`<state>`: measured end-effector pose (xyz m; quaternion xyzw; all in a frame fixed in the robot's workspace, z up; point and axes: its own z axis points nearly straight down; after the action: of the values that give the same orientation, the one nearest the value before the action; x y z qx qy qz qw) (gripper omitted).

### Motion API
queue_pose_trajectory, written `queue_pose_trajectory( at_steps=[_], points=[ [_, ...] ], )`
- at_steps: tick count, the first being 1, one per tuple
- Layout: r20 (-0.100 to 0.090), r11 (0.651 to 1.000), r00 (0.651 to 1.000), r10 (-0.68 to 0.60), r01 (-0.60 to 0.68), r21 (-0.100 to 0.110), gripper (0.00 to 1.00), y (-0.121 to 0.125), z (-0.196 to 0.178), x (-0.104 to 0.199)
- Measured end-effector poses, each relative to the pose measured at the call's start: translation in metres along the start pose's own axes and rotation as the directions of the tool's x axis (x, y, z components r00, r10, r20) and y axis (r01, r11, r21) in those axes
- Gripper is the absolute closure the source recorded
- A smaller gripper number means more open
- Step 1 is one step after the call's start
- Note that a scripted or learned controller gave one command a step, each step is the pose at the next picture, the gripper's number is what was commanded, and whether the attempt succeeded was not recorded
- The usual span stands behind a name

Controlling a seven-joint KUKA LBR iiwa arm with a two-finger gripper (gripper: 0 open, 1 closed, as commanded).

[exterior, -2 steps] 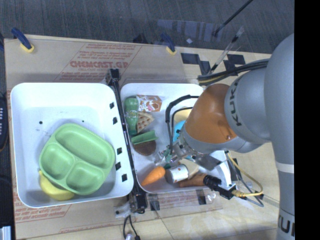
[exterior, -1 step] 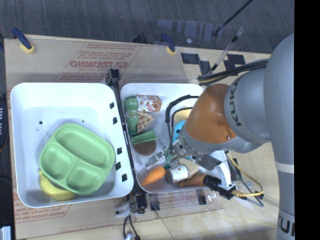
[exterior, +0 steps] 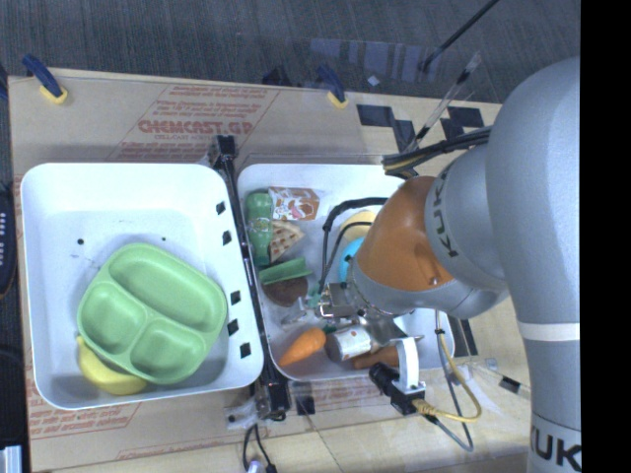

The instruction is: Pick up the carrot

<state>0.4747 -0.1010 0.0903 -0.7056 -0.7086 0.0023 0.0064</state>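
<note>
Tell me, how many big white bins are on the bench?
2. The left shallow white plastic bin holds a green divided plastic plate. The right shallow white plastic bin holds an orange carrot and other toy food, with the grey arm partly covering it.

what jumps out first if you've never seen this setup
The big grey arm with its orange band looms over the right bin, its end effector low beside the orange carrot at the near edge. In the left bin, a green divided plate lies on something yellow.
</note>
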Motion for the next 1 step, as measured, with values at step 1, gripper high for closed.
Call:
queue_pose_trajectory(
  at_steps=[1],
  points=[
    [0.000,1.000,1.000,-0.014,0.014,0.006,1.00,0.0001,-0.0092,-0.0001]
  ],
)
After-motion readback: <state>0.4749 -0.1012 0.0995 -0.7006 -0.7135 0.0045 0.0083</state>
